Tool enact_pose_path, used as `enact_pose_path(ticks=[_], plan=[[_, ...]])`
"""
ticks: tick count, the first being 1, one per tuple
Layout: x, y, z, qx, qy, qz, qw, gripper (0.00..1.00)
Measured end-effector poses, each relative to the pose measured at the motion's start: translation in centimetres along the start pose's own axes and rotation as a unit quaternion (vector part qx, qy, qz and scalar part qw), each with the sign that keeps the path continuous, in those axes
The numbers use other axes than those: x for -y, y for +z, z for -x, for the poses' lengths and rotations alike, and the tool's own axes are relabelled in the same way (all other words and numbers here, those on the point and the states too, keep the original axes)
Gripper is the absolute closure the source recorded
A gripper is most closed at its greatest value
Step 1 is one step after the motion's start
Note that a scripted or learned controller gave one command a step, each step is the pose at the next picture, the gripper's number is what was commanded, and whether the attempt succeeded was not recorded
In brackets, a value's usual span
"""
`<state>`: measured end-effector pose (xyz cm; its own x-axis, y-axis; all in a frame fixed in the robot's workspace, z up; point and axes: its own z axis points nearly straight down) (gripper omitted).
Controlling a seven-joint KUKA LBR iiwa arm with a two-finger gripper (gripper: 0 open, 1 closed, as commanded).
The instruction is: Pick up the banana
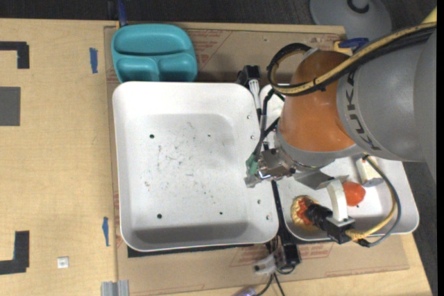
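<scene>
Our arm [368, 100] hides most of the right bin [408, 220]; inside we glimpse a red-orange thing [354, 193] and a yellow-brown one [301, 206]. Whether the pincer [263, 168] is wide or narrow, we cannot tell.

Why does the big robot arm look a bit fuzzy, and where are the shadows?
In the camera view, the grey arm looks slightly soft, probably because it is closest to the lens. The left white bin is sharp and evenly lit, its scuff marks clear, with no harsh glare. A dark shadow runs under its lower edge.

Grey arm [392, 104], gripper [272, 168] downward
</scene>
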<state>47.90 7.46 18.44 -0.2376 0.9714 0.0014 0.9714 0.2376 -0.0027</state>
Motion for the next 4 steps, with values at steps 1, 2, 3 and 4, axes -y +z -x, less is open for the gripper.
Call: enact_pose_path(ticks=[1, 2, 3, 4], plan=[[-1.0, 9.8, -3.8, 0.001, -0.116, 0.002, 0.9933, 1.0], [-1.1, 8.9, -3.8, 0.001, -0.115, 0.003, 0.9933, 1.0], [-2.0, 9.8, -7.4, 0.003, -0.247, 0.004, 0.9691, 1.0], [-2.1, 8.8, -7.4, 0.003, -0.246, 0.005, 0.9692, 1.0]])
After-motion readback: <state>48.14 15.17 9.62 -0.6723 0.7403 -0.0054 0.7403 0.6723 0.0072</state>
